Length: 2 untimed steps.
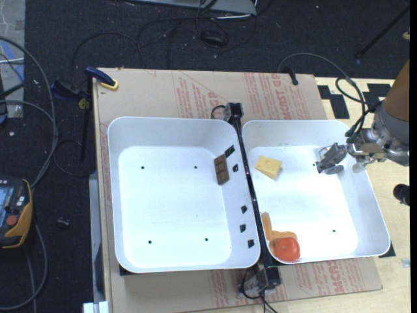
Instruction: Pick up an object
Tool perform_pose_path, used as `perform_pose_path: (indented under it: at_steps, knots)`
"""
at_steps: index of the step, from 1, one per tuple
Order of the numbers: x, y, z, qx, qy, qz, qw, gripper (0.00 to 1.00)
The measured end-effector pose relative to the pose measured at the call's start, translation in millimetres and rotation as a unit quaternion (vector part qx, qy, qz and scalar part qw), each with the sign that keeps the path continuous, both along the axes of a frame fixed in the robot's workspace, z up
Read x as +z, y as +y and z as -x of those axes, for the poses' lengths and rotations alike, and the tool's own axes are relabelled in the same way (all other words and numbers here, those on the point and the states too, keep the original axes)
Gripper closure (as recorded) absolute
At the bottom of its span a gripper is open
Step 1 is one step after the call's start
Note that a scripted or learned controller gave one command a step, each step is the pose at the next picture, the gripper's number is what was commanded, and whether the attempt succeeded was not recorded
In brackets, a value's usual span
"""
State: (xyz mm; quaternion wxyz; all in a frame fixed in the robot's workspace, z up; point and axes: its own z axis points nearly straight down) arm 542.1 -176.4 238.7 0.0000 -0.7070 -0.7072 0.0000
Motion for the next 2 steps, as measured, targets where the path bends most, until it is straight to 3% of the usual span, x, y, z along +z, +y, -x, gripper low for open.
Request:
perform_pose_path:
  at_steps: [2]
  knots:
    - [31,-27,-6,0.0,-0.001,0.0004,1.0,0.0]
